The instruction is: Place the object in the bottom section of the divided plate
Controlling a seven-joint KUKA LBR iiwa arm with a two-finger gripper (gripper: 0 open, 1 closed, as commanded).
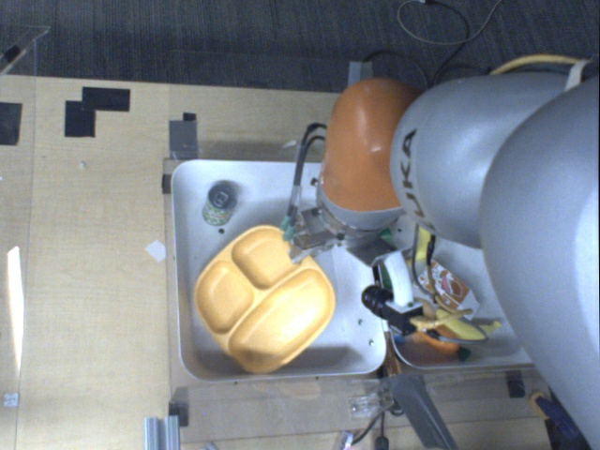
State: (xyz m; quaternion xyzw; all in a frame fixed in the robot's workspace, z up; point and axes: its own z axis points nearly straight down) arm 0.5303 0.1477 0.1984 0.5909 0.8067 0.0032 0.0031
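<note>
arm is in over the left bin (pixel 187 345), end effector (pixel 302 237) low at the top right edge of the yellow divided plate (pixel 264 298). can't tell what state it's in, nor whether it carries anything. the plate's big bottom section looks bare, so the placing seems not yet done. a small bottle (pixel 218 204) stands apart in the bin's corner.
</note>
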